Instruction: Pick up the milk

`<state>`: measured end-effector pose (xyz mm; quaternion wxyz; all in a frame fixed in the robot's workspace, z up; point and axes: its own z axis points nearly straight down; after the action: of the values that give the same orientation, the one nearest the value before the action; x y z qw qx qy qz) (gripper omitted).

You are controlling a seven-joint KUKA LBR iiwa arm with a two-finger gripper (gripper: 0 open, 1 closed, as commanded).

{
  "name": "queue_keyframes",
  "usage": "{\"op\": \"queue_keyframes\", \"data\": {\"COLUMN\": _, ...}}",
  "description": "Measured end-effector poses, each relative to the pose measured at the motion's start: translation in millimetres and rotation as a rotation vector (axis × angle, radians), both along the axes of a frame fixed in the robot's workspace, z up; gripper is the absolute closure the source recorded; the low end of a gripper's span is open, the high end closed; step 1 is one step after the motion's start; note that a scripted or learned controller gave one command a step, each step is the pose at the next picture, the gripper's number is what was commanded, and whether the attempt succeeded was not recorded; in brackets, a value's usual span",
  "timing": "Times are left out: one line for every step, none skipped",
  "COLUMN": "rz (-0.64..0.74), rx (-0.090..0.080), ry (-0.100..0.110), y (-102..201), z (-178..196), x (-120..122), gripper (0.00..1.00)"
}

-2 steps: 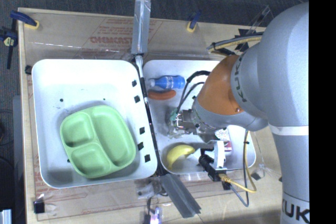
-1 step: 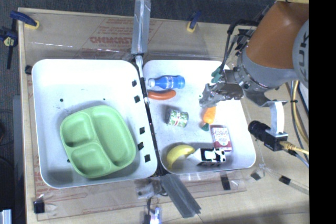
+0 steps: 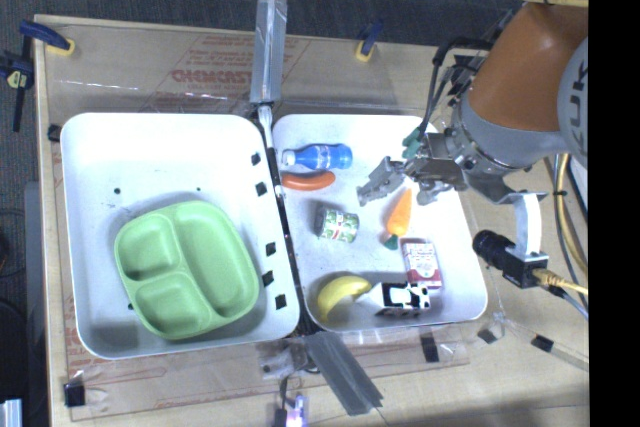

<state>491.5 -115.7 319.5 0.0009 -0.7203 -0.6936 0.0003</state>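
Gripper (image 3: 378,183) hangs above the middle of the right bin (image 3: 455,300), its two fingers spread apart with nothing between them, just beside the carrot (image 3: 398,213) and well apart from the milk (image 3: 405,297), so the pick is not yet begun. That carton (black and white, like a cow) lies at the near wall of the bin, just beside the banana (image 3: 340,293) and below the red juice box (image 3: 421,263). I judge the approach tight, because the wall and both neighbours leave little free room around it for the fingers.
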Motion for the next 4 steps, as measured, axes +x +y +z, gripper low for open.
{"op": "queue_keyframes", "data": {"rz": 0.125, "rx": 0.0, "ry": 0.002, "y": 50.4, "z": -61.5, "x": -1.0, "gripper": 0.0}}
{"op": "queue_keyframes", "data": {"rz": 0.353, "rx": 0.001, "ry": 0.002, "y": -4.4, "z": -120.8, "x": 31.5, "gripper": 0.0}}
{"op": "queue_keyframes", "data": {"rz": 0.256, "rx": 0.001, "ry": 0.003, "y": 46.9, "z": -128.9, "x": 18.0, "gripper": 0.0}}
{"op": "queue_keyframes", "data": {"rz": 0.474, "rx": 0.001, "ry": 0.001, "y": -54.1, "z": -188.3, "x": -15.5, "gripper": 0.0}}
